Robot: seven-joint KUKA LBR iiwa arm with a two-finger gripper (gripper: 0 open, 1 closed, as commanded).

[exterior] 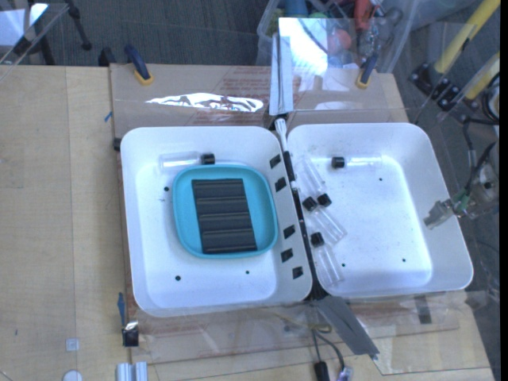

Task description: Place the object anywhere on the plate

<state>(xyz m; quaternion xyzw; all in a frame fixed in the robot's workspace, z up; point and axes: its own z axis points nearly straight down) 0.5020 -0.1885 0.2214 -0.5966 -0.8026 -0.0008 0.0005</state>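
A dark grey ribbed rectangular object [226,215] lies flat on the teal square plate [184,213] in the middle of the left bin [147,268]. Its long side runs front to back, and it covers most of the plate's inner area. My gripper [441,211] hangs at the right rim of the right bin [397,213], far from the plate, with nothing seen in it. It looks small and grey against the bin wall.
Clear plastic pieces with black caps [317,201] lie along the divider and near the back of both bins. A clear box of toys [349,6] stands behind the bins. Cables and a yellow pole [468,22] are at the far right.
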